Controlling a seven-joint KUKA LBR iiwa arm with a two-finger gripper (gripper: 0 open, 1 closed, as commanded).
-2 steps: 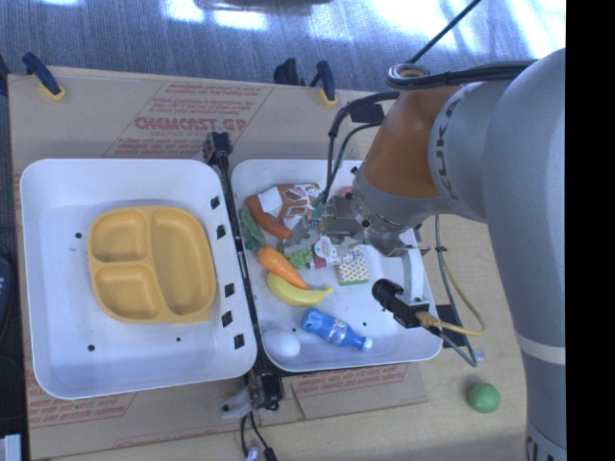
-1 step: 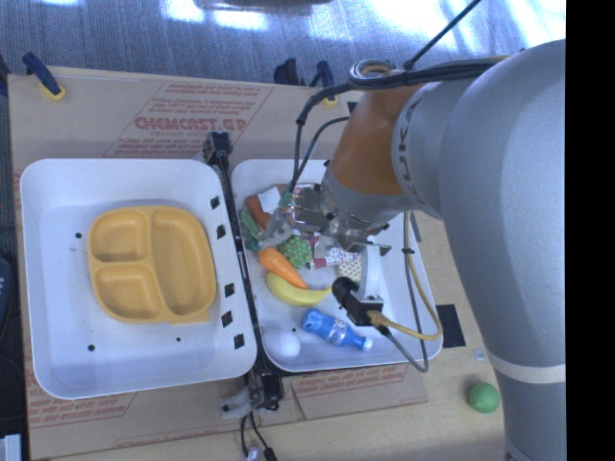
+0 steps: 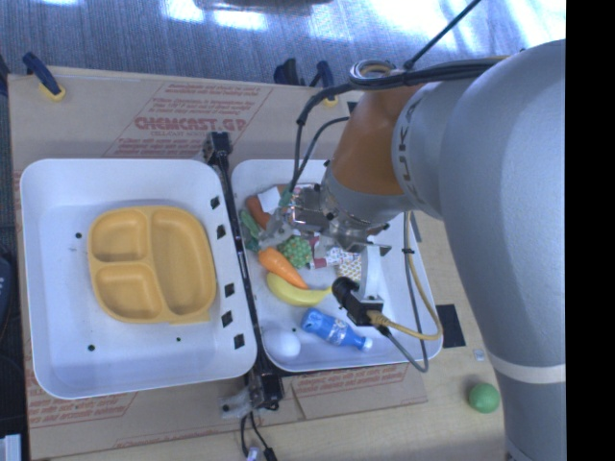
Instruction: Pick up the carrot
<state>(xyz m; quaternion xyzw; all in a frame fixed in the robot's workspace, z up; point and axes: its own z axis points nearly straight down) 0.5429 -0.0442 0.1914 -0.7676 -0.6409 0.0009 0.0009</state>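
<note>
The arm [image 3: 461, 142] reaches in over the right bin [image 3: 408, 349], and its gripper [image 3: 306, 221] hangs low above the cluttered upper middle of that bin; whether the jaws are open or closed cannot be told, as the wrist and its fittings mask them from above. The carrot [image 3: 282, 266], orange with a green top, lies on the bin floor just below and slightly left of the jaws, slanting from upper left to lower right, and nothing shows it between them. Under the carrot, touching or nearly touching its lower end, lies a yellow banana [image 3: 296, 292]. Further below the jaws, toward the bin's near edge, a blue bottle [image 3: 335, 330] lies on its side, with a white egg [image 3: 282, 342] to its left in the corner. A second orange piece [image 3: 258, 209] sits just left of the jaws beside some green leafy items [image 3: 252, 230]. Well to the left of the jaws, the left bin [image 3: 48, 353] holds a yellow divided plate [image 3: 152, 263]. A green ball [image 3: 483, 397] rests on the bench outside the bins, far below and right of the jaws.
</note>
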